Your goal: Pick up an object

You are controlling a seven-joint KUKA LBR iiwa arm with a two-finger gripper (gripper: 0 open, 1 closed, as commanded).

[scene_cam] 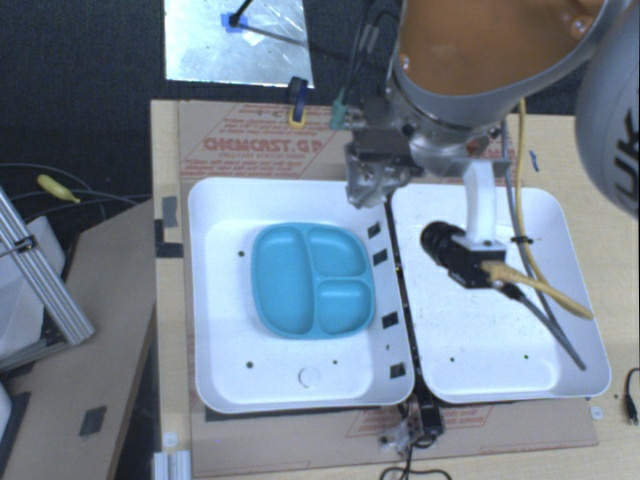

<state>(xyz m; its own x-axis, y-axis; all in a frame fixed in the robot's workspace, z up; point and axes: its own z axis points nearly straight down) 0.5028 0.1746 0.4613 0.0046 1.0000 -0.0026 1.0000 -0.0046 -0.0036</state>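
One candidate for picking: blue divided plate, flat in middle of left bin. Claw poised above the bins' shared wall, apparently clear of plate; impossible to tell how wide. Approach step in hand. Next: shift left, lower onto plate rim.

Seen from my remote console: a sky-blue divided plate stands out against the left bin, which is plain white like the right bin. Both are flecked with small dark dots. I count black squares in a row along the seam between them. Overhead, the arm shows a broad orange band against grey, and the gripper is dull silver-grey. Under the bins, tan cardboard carries red lettering. Beyond it, a silvery sheet bears a dab of blue tape, set against dark navy flooring.
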